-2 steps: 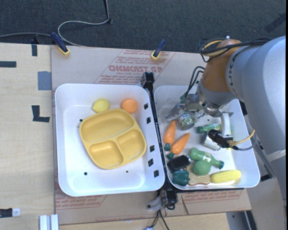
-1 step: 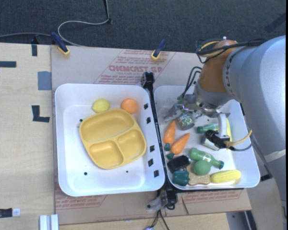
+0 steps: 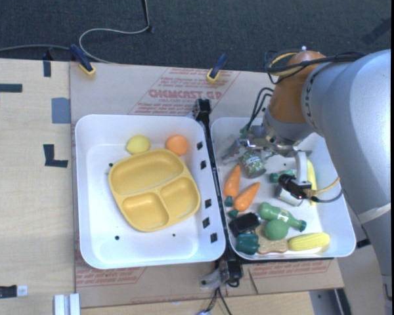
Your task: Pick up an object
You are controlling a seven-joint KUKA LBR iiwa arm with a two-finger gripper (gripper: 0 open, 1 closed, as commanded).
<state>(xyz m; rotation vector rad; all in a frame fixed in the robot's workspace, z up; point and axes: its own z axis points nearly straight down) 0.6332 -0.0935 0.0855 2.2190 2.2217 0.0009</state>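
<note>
The robot's hand point(image 3: 253, 151), grip state unclear, hovers just above-right of the slanted orange plastic carrot point(image 3: 232, 181), right of frame centre.

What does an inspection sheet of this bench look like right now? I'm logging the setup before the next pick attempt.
Surface: cardboard sheet under two white bins, left bin and right bin.
Job's things: right bin holds two toy carrots, corn cob, green toy vegetable, other small toys.
Clutter: yellow divided tray, yellow ball, orange ball in left bin.
Grippers: gripper low over right bin's far end; finger state unclear.
Cables: black cable on dark floor; arm wiring.
Surroundings: two yellow-blue clamps.
</note>
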